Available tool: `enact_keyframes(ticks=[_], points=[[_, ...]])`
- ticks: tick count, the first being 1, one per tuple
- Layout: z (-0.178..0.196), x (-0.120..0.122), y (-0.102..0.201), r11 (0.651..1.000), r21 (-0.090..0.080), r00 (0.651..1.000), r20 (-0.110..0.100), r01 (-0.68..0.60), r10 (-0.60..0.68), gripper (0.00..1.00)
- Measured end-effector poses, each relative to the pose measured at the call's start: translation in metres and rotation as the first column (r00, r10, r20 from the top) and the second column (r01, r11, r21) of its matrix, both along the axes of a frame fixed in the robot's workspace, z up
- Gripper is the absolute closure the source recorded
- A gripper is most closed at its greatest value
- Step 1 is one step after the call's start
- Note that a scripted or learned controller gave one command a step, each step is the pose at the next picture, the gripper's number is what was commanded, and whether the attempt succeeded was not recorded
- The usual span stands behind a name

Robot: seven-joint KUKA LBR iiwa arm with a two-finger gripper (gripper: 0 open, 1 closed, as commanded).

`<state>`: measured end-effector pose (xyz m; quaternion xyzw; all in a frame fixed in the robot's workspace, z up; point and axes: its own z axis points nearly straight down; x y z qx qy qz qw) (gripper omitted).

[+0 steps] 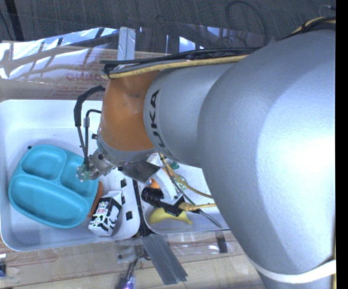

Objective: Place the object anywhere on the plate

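Gripper (87, 172) is down at the right rim of the teal plate (44, 191), and from my feed I cannot tell whether it is open or closed. The wrist and the orange band (123, 116) above it block most of my view of it. A small pale-green thing (82, 174) shows right at the gripper's tip, over the plate's right edge. I cannot say if it is held or only lying there, nor whether it is the object I am meant to place.

The divided plate lies at a slant in the left bin (5, 131), close to the bin's left and near walls. Its compartments to the left of the gripper look bare. Just off the plate's lower right edge I see an orange piece (96, 202). Next to that is a black-and-white patterned object (106, 215), close against the bin's right wall by the near corner.

Open white floor runs along the far wall above the plate, and a narrower strip runs down the left wall. The gripper's right side is crowded. The arm (252, 131) covers most of the right bin (192, 176), where a yellow object (169, 217) lies near the near-left corner, just across the shared rim from the patterned one. Beyond the far wall, the bench (35, 80) shows brown under a glare.
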<state>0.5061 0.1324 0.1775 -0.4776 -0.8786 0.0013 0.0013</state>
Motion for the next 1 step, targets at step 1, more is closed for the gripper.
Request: enact_keyframes(ticks=[1], points=[[-0.0003,-0.0002,0.0001,1.0,0.0,1.0,-0.001,0.0,0.0,0.0]])
